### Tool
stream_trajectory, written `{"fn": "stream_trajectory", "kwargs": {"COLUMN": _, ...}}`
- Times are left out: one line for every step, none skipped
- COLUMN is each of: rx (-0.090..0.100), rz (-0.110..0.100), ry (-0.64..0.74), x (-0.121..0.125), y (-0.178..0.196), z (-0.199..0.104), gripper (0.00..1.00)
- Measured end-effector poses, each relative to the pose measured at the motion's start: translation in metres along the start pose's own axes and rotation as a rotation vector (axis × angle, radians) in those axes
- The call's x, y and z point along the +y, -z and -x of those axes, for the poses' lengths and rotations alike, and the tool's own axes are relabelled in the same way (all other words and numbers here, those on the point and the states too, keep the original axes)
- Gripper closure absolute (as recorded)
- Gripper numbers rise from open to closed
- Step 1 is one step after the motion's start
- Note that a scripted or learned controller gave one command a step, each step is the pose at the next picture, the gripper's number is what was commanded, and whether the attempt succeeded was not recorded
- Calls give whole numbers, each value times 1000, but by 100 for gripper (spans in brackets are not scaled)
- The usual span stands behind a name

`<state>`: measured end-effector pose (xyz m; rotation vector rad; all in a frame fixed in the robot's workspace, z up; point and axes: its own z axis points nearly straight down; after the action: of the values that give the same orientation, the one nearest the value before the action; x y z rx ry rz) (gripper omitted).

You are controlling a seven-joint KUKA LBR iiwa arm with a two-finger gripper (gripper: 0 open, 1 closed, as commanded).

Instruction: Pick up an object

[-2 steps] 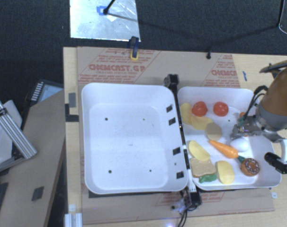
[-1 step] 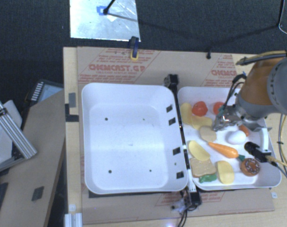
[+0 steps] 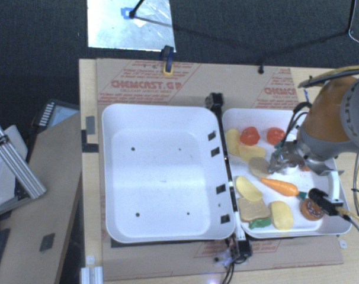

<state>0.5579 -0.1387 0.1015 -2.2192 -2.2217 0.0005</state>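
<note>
A: What is seen around the bench (image 3: pixel 90 158)?
B: Dark carpet (image 3: pixel 37 40) is shown beyond it, on which a shiny metal sheet (image 3: pixel 131 15) is laid.
A: And at left?
B: A lower tan table (image 3: pixel 34 218) is placed.

Robotics lab: test bench (image 3: pixel 185 76), twin white bins (image 3: pixel 162 176), toy food (image 3: pixel 249 136).

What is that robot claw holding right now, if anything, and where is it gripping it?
It cannot be told. The gripper is low in the right bin, among the toy foods just above the carrot, but nothing is clearly seen between its fingers.
</note>
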Motion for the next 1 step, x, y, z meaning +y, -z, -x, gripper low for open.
{"fn": "stream_trajectory", "kwargs": {"rx": -1, "rz": 5, "ry": 1, "x": 2, "y": 10, "z": 1, "gripper": 100}}
